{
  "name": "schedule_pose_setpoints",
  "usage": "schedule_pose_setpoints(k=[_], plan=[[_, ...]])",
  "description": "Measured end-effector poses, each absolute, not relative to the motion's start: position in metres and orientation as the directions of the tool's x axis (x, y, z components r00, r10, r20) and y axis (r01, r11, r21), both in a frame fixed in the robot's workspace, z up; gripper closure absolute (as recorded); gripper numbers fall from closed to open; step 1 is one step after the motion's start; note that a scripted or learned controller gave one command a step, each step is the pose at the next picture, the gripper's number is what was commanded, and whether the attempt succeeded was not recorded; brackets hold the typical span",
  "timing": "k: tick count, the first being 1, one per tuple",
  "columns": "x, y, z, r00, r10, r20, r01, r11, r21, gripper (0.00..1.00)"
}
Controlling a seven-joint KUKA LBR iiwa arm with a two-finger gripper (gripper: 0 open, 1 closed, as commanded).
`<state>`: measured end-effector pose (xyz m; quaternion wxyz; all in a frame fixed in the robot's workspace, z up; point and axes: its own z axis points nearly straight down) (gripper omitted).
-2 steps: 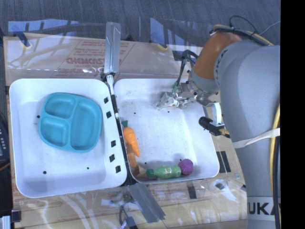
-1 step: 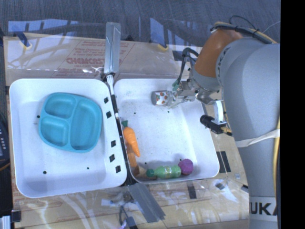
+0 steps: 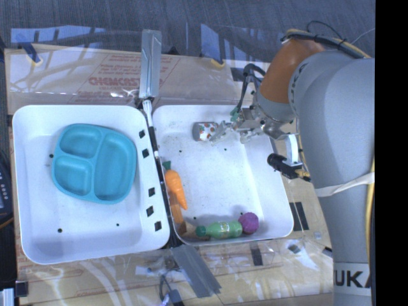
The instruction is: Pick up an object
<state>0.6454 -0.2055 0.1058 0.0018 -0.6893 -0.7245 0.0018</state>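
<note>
Crowding right bin's [image 3: 271, 171] far rim: gripper [image 3: 220, 132], can [image 3: 203, 131].

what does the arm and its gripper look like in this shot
The arm is a bulky, rounded grey body with an orange band above the wrist and dark lettering near its base. Thin black cables loop over the orange section. The gripper is a small metallic assembly with slim fingers.

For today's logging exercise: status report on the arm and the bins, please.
Gripper low in right bin, beside small can; grasp unconfirmed. Carrot, green bottle, purple ball along bin edges. Blue tray in left bin.
</note>
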Motion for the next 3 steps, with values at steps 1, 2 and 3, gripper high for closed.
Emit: schedule_pose_setpoints(k=[1,2,3], plan=[[0.651,-0.194,0.1,0.004,1.0,0.001,1.0,-0.004,-0.024,0.0],[0.655,-0.144,0.101,-0.037,0.999,0.003,0.999,0.037,-0.012,0.0],[0.656,-0.103,0.1,-0.089,0.996,0.002,0.996,0.089,-0.007,0.0]])
